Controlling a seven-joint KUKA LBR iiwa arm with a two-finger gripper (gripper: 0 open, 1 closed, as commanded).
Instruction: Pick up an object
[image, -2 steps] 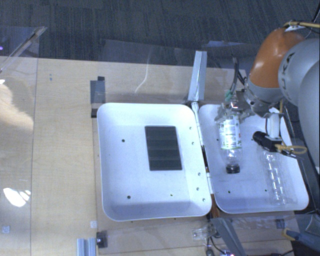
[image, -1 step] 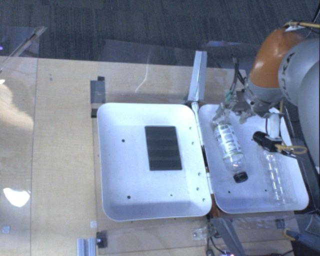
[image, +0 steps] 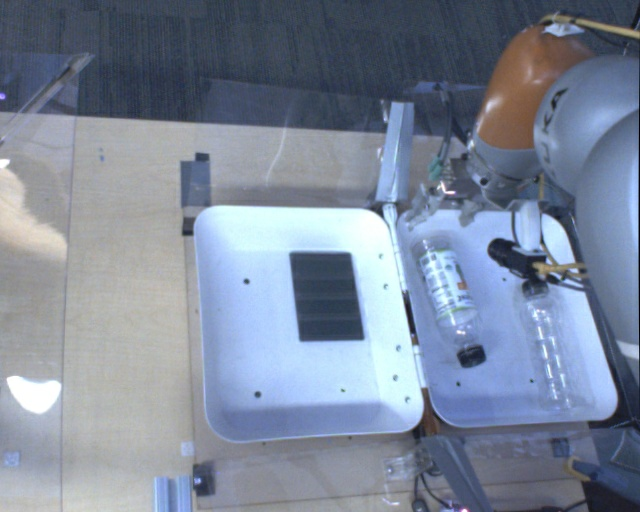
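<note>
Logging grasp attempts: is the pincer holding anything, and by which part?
Cannot tell: the pincer hangs above the right bin's far edge, fingertips unclear.

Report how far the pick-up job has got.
Done: nothing lifted yet. The labelled bottle and the clear bottle both lie flat in the right bin; the dark ridged block lies in the left bin.
In hand: the gripper sits at the right bin's far edge, above the labelled bottle's end.
Left: descend, grasp one object, lift.

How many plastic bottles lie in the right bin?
2: a labelled bottle near the right bin's left side, a clear bottle near its right side. The arm may hide others.
</note>
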